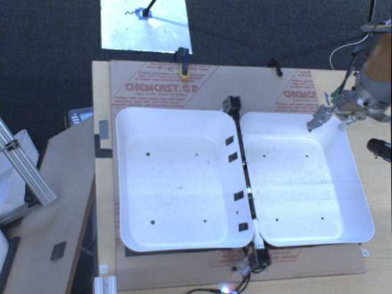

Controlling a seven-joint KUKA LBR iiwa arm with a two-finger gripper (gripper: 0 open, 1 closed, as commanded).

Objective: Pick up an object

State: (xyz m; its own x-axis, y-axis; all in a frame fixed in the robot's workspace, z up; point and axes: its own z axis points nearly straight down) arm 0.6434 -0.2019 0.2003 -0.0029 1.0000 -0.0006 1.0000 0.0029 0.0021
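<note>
Camera view, notes at the surface.

A: Object to pick: where is it?

B: Cannot tell. I can make out no loose item to mark. Dark specks on the floors of both bins look like small holes or marks, too small to say more.

A: End effector?

B: End effector [316,119] hangs over the far right corner of the right bin [358,195], just above its rim, tilted down and to the left. Apart or together: cannot tell at this size. Nothing visibly clamped in it.

A: Arm?

B: Grey arm [372,84] enters from the right edge, with a thin pale cable [343,46] looping beside it.

A: Surroundings?

B: Left bin [131,182] sits touching the right bin along a shared seam. Several black clips [237,196] run down that seam. Both bins rest on a brown board [162,86] printed in red lettering. A blue and yellow clamp [183,63] grips the board's far edge. Beyond it lies a shiny square panel [147,17] on dark carpet. A metal rail [21,164] slants at the far left.
</note>
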